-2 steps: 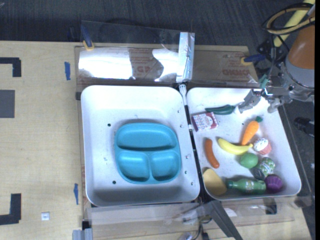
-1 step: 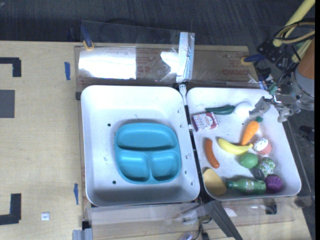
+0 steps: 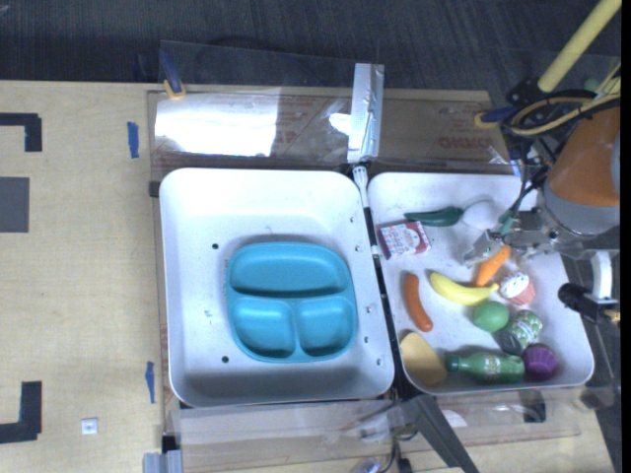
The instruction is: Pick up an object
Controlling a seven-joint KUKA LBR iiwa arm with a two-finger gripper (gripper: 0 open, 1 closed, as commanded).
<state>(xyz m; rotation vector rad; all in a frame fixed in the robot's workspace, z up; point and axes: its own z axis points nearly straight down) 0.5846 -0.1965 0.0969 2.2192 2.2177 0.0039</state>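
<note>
1. The claw (image 3: 496, 242) hangs low in the right bin (image 3: 582, 358), maybe touching the carrot (image 3: 493, 264); whether it grips, I cannot tell.
2. Just below sit a banana (image 3: 459, 289) and lime (image 3: 490, 315).
3. Far left, the other bin (image 3: 187, 264) holds a blue tray (image 3: 291, 299).

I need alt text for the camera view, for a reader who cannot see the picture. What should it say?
The arm's end effector hovers low over the right bin, among toy foods: a banana, a carrot, a green bottle and a purple piece. The left bin holds a blue divided tray.
</note>
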